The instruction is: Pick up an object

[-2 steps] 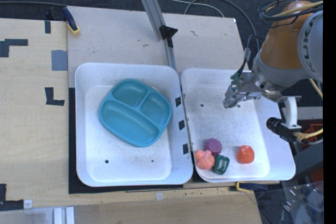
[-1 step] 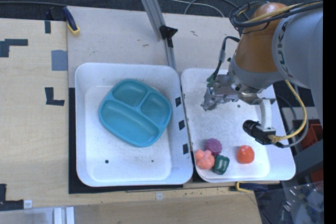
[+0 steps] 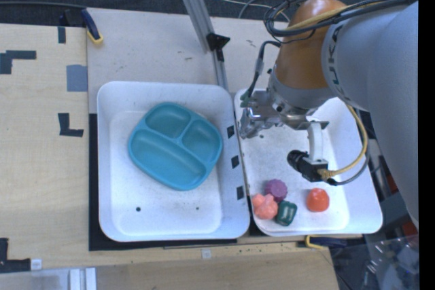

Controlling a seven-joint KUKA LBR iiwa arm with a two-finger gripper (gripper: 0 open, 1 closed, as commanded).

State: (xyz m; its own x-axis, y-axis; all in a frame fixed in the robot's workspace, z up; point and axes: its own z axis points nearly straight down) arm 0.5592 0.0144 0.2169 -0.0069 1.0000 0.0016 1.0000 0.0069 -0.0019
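Observation:
My gripper (image 3: pixel 247 123) hangs over the upper left part of the right bin (image 3: pixel 358 214), close to the wall between the two bins. Nothing shows between its fingers. Several small objects lie well below it along the bin's front: a purple piece (image 3: pixel 276 188), an orange-pink piece (image 3: pixel 264 206), a green piece (image 3: pixel 286 212) and a red-orange piece (image 3: pixel 317 200). The arm's grey body and orange band cover the bin's back half.
The left bin (image 3: pixel 115 214) holds a teal divided plate (image 3: pixel 176 145), tilted. A grey metal post (image 3: pixel 194 0) rises behind the bins. A black cable fitting (image 3: pixel 304 165) hangs off the wrist above the red-orange piece.

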